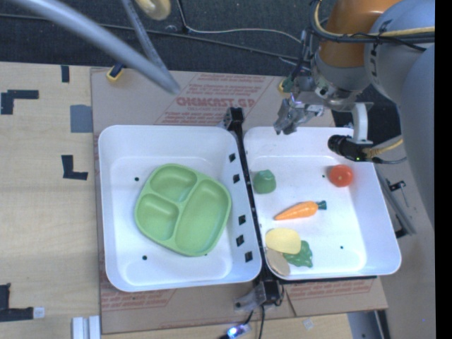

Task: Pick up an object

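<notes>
Hovering over right bin's [367, 256] back edge, gripper [288, 122]; can't tell fingers' state. Carrot [298, 210], tomato [340, 176] below; green plate [183, 208] in left bin [116, 189].

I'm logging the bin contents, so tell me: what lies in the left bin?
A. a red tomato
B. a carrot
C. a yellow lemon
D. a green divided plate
D: the green divided plate lies in the left bin, while the carrot, the red tomato and the yellow piece sit in the right bin.
</notes>
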Controlling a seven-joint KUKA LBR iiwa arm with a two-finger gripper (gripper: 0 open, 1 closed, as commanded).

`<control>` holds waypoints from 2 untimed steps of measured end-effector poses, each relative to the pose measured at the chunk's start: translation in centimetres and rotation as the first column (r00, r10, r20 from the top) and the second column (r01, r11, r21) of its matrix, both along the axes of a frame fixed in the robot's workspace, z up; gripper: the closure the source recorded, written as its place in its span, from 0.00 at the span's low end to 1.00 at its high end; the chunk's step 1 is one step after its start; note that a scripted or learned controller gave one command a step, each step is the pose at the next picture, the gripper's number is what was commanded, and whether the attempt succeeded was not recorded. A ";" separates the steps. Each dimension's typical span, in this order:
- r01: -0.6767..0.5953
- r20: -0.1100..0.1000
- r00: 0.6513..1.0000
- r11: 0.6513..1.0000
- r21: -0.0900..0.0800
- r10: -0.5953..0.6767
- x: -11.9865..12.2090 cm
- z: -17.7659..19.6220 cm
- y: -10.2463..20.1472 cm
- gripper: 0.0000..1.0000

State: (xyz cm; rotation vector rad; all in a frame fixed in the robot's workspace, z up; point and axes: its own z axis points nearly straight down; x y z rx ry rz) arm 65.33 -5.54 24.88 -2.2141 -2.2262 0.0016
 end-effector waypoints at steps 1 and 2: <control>0.000 -0.002 1.000 1.000 0.000 0.000 -1.4 -1.8 5.2 1.00; -0.001 0.000 1.000 1.000 0.001 0.001 -2.6 -1.0 10.5 1.00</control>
